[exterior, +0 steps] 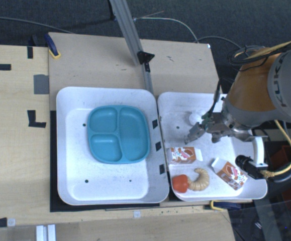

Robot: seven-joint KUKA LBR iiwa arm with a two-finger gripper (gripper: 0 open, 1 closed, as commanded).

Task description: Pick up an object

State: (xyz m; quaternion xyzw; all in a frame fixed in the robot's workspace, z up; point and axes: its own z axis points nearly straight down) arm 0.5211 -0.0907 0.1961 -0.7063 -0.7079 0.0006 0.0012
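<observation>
In the camera view, the gripper point(194, 134) hangs in the middle of the right bin point(246, 192), at centre right of the frame, its jaws parted with nothing between them. The packet point(183, 155) lies just below it, the croissant point(199, 179) and red fruit point(181, 184) lower still. The likely risk is that a descent from here closes on bare bin floor above the packet, or nudges that flat packet aside.

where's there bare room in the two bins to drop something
Left bin: a bare strip along its near edge, below the blue divided plate, plus a narrower margin on the plate's left. Right bin: a bare patch at its far left, between the divider and the claw. Its near half is crowded: two packets, a croissant, a red piece.
</observation>
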